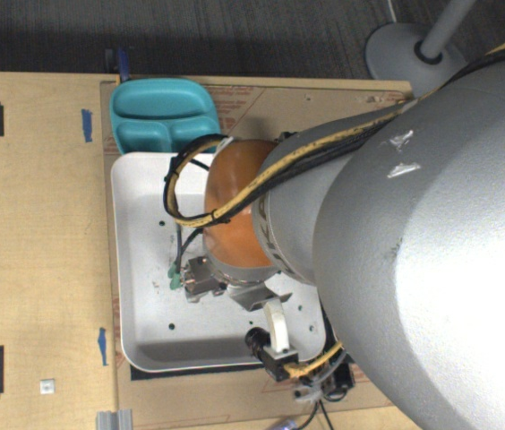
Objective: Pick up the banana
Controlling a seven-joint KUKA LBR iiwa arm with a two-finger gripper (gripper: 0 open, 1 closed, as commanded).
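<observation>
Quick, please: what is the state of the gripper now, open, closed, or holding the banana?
Gripper: cannot be told; it is low inside the white bin, hidden under the arm's wrist.

The arm (414, 240) has a smooth grey shell with a soft satin sheen, and its orange band (235, 209) looks like smooth, slightly glossy plastic. The cables (235, 200) along it wear a braided yellow-and-black sleeve. The white bin (141, 240) is smooth plastic, scuffed and speckled. The teal tray (163, 115) is matt moulded plastic. The bench (38, 240) looks like matt brown cardboard with blue tape (87, 125) bits.
</observation>
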